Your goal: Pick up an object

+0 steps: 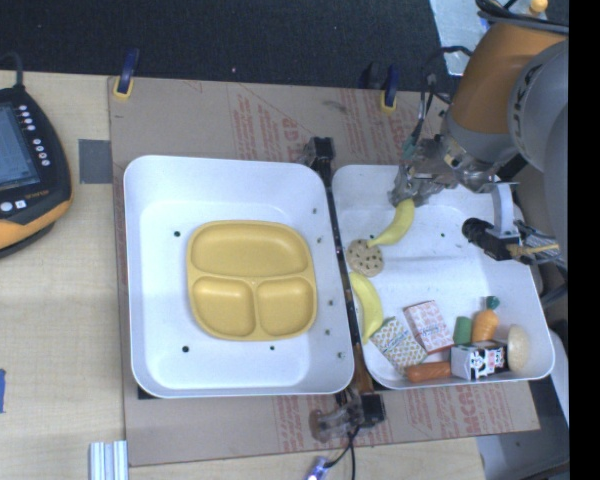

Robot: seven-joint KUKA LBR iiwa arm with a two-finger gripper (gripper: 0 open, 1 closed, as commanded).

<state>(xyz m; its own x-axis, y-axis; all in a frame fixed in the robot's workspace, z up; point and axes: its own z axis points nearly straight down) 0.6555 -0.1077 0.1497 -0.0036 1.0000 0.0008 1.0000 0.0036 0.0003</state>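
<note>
Two white bins (140,268) on cardboard (230,118) over a wooden bench (40,328); gripper (412,196) clamped on a banana (396,226).

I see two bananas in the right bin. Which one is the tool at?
The upper banana, whose top end sits right under the tool. The other banana lies lower along the bin's left wall, below the round cookie, well clear of it.
</note>
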